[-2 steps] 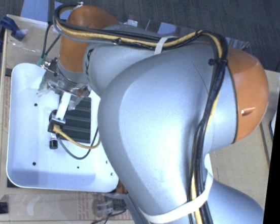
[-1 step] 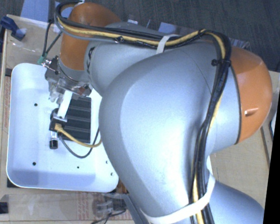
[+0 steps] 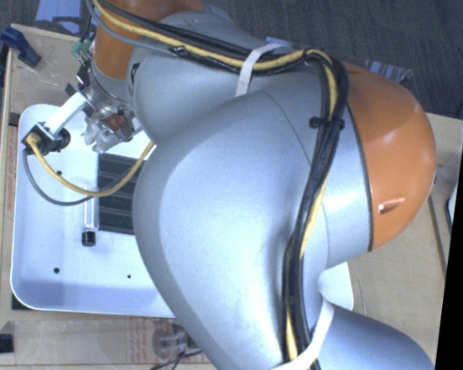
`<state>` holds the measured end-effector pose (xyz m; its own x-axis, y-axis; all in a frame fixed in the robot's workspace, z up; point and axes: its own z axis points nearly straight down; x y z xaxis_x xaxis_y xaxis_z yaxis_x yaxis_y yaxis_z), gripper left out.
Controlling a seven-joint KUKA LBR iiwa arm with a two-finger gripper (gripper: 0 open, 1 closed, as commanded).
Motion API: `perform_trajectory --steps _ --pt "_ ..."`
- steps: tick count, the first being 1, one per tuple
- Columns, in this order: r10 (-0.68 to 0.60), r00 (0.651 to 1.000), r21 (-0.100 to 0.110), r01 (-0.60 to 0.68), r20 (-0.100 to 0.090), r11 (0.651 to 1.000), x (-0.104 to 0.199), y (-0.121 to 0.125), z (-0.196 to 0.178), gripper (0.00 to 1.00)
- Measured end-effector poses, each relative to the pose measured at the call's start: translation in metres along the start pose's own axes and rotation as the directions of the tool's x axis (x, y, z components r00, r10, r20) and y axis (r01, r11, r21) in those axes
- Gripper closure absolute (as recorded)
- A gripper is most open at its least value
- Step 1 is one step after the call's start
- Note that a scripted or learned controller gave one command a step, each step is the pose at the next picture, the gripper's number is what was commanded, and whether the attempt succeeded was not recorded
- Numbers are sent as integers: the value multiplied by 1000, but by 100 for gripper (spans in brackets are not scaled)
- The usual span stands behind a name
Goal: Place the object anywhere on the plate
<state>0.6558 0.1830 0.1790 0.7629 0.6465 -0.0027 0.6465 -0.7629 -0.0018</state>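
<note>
My grey arm (image 3: 254, 208) fills most of the view, over a white bin (image 3: 42, 273) on the desk (image 3: 68, 332). My jaws (image 3: 108, 130) hover above the bin. The task's object is hidden from view.

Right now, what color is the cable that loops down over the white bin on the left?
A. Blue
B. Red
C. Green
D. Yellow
D: the cable hanging in a loop over the white bin is plainly yellow, running from a black plug near the arm's tip.
</note>
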Motion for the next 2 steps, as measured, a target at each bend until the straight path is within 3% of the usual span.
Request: perform_trajectory --steps 1,2 --pt "477 879 3 -477 -1 879 -12 -22 86 100" --pt "464 886 2 -464 -1 886 -79 -41 -74 100"
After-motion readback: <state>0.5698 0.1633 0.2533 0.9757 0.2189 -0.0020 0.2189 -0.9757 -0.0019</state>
